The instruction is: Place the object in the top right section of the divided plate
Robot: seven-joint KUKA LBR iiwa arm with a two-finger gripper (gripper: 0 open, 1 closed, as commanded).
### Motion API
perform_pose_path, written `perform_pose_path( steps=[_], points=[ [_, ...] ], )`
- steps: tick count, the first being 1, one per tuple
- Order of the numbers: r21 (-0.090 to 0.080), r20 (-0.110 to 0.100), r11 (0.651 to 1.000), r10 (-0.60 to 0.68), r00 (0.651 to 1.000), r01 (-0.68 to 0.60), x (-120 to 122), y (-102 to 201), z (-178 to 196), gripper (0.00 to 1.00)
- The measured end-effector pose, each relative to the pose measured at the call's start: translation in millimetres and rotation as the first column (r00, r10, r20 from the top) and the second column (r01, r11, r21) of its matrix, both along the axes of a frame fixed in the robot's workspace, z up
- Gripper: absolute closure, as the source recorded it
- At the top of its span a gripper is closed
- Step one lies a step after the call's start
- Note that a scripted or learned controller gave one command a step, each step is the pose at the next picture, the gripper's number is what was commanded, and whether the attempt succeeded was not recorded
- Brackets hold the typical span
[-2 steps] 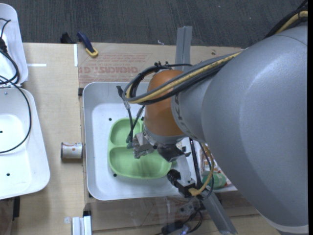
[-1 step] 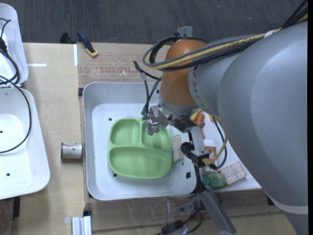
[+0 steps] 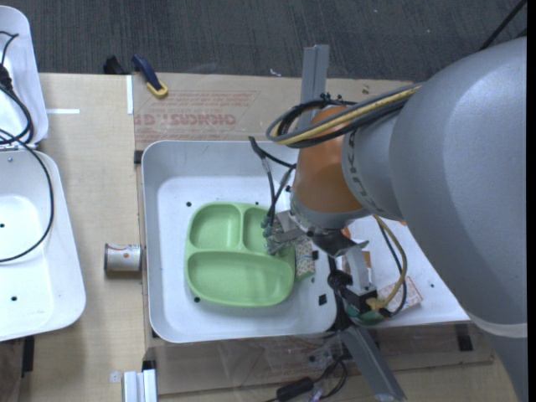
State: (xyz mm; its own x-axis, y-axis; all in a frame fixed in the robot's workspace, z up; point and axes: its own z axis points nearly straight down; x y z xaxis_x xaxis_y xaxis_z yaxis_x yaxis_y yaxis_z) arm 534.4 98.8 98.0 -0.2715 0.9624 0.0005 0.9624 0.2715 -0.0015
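Note:
A light green divided plate lies in the right white bin, with two small sections on its far side and one large section in front. My gripper hangs at the plate's right rim, over the edge of the top right section. The grey arm and its orange band hide most of it. A small speckled green-and-white object shows just under the wrist, at the plate's right edge. Whether it is gripped or resting on the bin floor I cannot tell.
Some orange and green items lie in the bin's front right corner under the arm. A small metal cylinder sits on the bench between the bins. Black cables cross the left bin. A blue-and-yellow clamp lies at the back.

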Motion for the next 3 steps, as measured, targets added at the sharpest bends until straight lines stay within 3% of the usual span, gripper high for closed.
perform_pose_path(
  steps=[1, 2, 3],
  points=[
    [0.007, 0.011, 1.000, 0.004, 1.000, -0.004, 2.8, 4.5, 3.3, 0.00],
    [-0.005, -0.002, 0.993, -0.117, 0.993, 0.117, 32.6, -8.8, 183.4, 0.00],
    [-0.009, 0.002, 0.547, -0.837, 0.547, 0.837, 27.9, 101.9, 86.4, 0.00]
  ],
)
